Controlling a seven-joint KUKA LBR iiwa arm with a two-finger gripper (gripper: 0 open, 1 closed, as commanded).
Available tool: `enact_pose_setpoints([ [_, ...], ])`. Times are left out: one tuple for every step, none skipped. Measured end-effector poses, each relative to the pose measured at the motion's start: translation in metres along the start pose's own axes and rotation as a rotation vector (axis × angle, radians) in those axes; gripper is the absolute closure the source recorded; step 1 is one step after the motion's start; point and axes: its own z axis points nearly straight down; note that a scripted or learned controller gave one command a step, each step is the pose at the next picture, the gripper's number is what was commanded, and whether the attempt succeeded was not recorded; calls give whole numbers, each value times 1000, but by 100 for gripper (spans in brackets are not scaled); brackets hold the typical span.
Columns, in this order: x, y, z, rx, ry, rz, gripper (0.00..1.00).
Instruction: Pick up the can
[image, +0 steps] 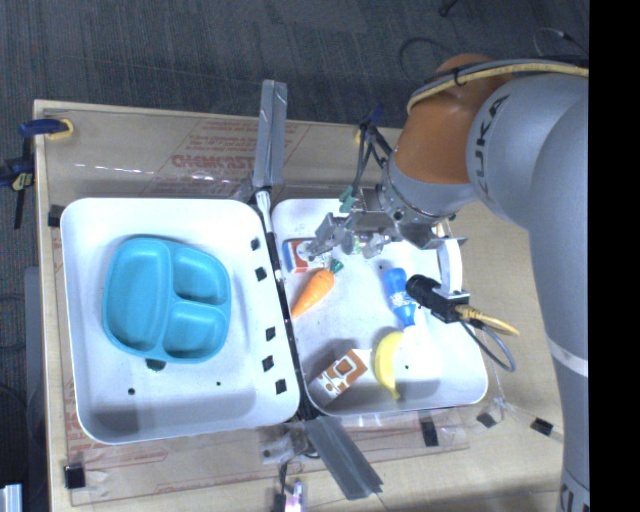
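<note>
What looks like the can (297, 255), a small red, white and blue item, lies in the right bin (462, 375) against its left wall, near the back. My gripper (338, 238) hangs just to its right and slightly behind it, over the green top of a carrot (314, 289). The gripper's body covers part of the can's right edge. Whether anything is in its grasp is not visible.
A blue bottle (397, 296), a yellow banana (385, 364) and a brown box with an orange and white label (342, 372) lie in the right bin. The left bin (100, 400) holds a blue divided plate (167, 298). A black cable plug (432, 297) hangs from the wrist.
</note>
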Motion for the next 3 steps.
enact_pose_setpoints([
  [-83, 6, -2, -4, -2, -103, 0],
  [-86, -2, 123, -1, 0, -190, 0],
  [-104, 65, 150, 36, 6, -151, 0],
])
